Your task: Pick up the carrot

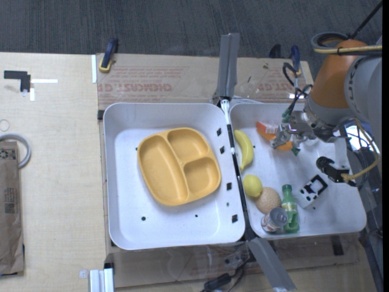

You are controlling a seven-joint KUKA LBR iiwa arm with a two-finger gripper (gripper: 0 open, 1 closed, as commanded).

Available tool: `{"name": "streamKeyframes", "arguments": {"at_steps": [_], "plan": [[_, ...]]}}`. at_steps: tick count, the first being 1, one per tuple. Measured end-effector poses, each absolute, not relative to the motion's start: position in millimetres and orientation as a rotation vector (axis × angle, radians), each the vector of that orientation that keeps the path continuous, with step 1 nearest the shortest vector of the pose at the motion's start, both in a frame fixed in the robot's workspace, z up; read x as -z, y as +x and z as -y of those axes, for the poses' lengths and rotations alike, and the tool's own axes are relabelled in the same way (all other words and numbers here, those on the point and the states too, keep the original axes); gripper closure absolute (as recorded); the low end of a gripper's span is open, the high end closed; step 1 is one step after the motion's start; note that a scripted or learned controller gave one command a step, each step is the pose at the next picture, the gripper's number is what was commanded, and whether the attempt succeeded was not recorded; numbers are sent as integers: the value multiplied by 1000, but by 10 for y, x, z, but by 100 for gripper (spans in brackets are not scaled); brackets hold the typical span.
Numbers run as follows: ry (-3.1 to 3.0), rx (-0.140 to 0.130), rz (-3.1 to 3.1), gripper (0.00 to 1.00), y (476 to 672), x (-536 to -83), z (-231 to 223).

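Observation:
The carrot (265, 129) is a small orange piece lying near the back of the right bin (340, 224), just right of the banana. Its right end is hidden under the gripper. My gripper (284, 139) hangs low directly over that end, reaching in from the right below the orange wrist band. A bit of green (296, 150) shows just beyond the gripper. Whether the carrot is grasped is hidden by the gripper body.
The right bin also holds a banana (244, 148), a lemon (252, 185), a brown round item (267, 199), a green bottle (289, 208) and a white-and-black block (313, 190). A yellow divided plate (179, 165) lies in the left bin (121, 224).

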State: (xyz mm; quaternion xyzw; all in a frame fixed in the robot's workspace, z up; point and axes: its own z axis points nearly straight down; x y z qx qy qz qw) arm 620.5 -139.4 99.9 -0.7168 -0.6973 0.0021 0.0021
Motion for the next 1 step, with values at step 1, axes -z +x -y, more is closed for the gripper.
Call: {"name": "streamKeyframes", "arguments": {"at_steps": [1], "plan": [[-2103, -2, 2332, 100, 5820, -1572, 1109]]}}
